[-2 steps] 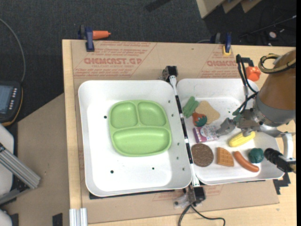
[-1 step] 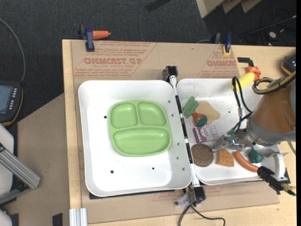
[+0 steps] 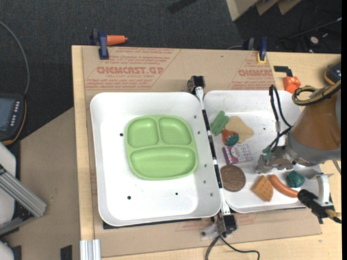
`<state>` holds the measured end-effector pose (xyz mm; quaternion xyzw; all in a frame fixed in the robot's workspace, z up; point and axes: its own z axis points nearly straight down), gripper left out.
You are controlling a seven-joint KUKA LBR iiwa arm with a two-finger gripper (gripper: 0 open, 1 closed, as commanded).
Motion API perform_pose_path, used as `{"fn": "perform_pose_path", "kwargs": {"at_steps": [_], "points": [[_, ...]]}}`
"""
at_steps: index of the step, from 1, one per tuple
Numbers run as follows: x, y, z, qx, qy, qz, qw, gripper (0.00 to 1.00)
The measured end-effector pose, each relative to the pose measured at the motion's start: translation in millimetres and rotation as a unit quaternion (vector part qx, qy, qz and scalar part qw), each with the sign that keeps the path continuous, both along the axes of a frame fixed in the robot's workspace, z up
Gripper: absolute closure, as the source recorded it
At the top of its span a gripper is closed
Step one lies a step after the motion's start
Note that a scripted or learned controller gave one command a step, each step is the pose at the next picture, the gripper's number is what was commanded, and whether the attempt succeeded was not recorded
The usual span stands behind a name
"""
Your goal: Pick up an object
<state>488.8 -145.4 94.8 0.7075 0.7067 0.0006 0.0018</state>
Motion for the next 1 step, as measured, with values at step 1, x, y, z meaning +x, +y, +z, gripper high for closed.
{"fn": "perform_pose_path", "kwargs": {"at_steps": [1], "points": [[87.0,-3.3,53.8,-0.0010,-0.005,0.003,1.0000,1.00]]}}
